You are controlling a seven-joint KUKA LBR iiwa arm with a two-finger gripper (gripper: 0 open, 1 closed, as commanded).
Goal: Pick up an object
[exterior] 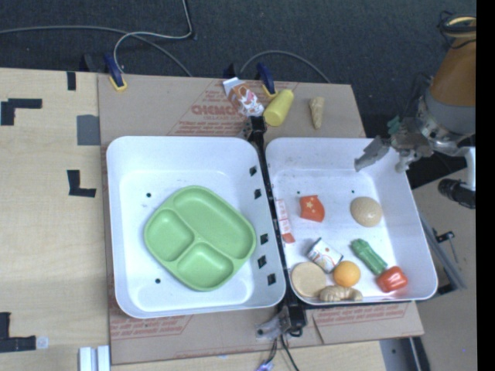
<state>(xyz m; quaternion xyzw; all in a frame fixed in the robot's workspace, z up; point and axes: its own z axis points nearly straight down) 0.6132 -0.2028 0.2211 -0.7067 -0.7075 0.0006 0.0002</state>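
Two white bins sit side by side on my bench, and I use the black divider (265,199) between them as my landmark. Left of the divider, the left bin (128,161) holds a green sectioned plate (199,236), lying flat and tilted a little in its bin. Above the divider's far end, outside the bins, I see a small red-and-white packet (244,97), a yellow bottle (278,107) and a pale piece (316,112) on the cardboard. Right of the divider, in the right bin (325,154), lie a red carton-like piece (311,208), a beige ball (366,211), a small white-and-red box (325,253), a flat tan disc (308,279), an orange (346,273), a green vegetable (369,256) and a red one (392,280) near the bin's near right corner. Below the orange is a tan lump (339,293), possibly a peanut shape. Furthest right of the divider, the gripper (387,154) hovers over the right bin's far right rim with nothing between its fingers; I judge them spread, one grey finger (370,154) angled toward the divider.
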